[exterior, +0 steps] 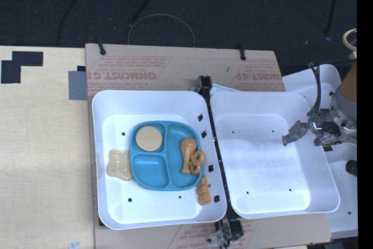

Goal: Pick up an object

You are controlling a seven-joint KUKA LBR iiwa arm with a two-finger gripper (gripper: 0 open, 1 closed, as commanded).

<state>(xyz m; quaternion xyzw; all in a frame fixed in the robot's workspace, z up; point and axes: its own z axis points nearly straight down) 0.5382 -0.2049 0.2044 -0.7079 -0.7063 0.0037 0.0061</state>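
The approach step is judged to be in hand, with nothing yet grasped. The pincer (297, 134) is seen at the right side of the right bin (256, 207), low over its right wall, with one grey finger reaching out over the bin's floor; whether it is released or clenched cannot be told, and no object is seen in it. The candidate objects are all found in the left bin (111, 119), toward the table's left: a blue divided tray (152, 175) carrying a round tan biscuit (148, 138) and a twisted tan pretzel-like piece (191, 155), a pale toast-like slice (119, 164) touching the tray's left edge, and a small tan block (203, 190) just beside the tray's lower right corner. A traverse leftward across the central divider (214, 148) would be called for next, followed by a descent over one chosen object.
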